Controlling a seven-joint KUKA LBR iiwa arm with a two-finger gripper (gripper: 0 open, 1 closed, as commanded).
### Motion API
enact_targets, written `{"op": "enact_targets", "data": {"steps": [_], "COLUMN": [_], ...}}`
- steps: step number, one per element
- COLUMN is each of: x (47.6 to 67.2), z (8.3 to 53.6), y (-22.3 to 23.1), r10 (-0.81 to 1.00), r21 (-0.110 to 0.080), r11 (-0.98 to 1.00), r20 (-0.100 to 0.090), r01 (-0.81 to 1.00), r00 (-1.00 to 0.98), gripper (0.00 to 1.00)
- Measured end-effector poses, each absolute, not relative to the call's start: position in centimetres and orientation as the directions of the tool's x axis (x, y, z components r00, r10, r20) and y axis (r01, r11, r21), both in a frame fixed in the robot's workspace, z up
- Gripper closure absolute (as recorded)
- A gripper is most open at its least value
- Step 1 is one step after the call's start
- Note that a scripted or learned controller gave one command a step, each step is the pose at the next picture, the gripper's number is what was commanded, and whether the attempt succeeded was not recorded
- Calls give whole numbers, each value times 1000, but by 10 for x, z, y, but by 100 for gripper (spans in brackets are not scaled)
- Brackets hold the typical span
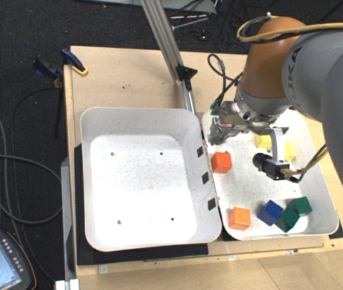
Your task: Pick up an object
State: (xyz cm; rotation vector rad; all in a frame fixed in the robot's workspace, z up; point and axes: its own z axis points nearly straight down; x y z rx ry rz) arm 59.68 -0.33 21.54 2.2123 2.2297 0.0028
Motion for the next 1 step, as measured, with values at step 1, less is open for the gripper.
{"op": "enact_targets", "data": {"steps": [1], "x": [612], "z": [226], "y": [39], "r10": [1000], "r21": [3], "r11": [7], "r20": [2], "r01": [1000], "r00": [-7], "gripper": [100]}}
